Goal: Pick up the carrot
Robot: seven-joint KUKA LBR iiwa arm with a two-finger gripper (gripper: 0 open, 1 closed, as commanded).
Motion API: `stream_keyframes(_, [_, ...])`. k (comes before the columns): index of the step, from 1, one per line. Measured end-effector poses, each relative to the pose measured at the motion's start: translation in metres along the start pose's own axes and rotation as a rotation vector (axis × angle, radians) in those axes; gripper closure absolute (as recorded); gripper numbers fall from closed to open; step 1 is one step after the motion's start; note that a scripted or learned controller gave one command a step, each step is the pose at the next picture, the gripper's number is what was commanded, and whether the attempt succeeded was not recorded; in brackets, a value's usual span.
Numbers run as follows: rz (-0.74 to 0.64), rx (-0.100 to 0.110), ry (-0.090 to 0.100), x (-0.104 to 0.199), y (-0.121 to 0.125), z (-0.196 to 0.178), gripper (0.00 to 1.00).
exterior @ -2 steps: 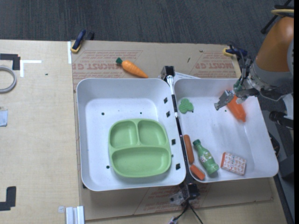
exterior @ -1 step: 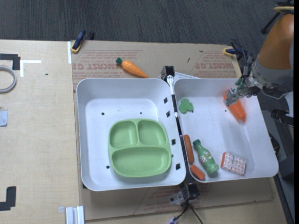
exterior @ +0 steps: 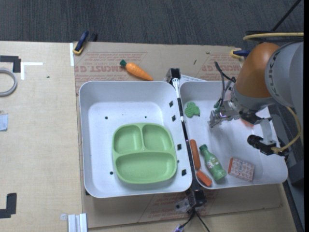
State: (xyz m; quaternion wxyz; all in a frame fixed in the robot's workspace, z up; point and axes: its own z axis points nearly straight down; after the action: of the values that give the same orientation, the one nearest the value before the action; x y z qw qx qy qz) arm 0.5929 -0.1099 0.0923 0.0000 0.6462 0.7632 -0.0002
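The carrot [exterior: 136, 70], orange with a green top, lies on the cardboard behind the left bin [exterior: 91, 129], outside both bins. My gripper [exterior: 218, 116] hangs low over the right bin [exterior: 270, 170], near its middle, well to the right of the carrot and in front of it. Nothing shows in the gripper's grasp. The grey arm with its orange band [exterior: 256, 69] comes in from the right above the right bin.
A green divided plate [exterior: 144, 152] sits in the left bin. The right bin holds a green leafy piece [exterior: 192, 109], a sausage [exterior: 195, 153], a small orange piece [exterior: 204, 179], a green bottle [exterior: 213, 162] and a pink waffle [exterior: 241, 169]. A black clip [exterior: 174, 75] stands where the bins meet.
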Motion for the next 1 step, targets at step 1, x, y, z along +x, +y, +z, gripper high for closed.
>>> stream_keyframes(1, [0.162,-0.001,-0.001,0.0083,-0.0862,-0.1186,1.0])
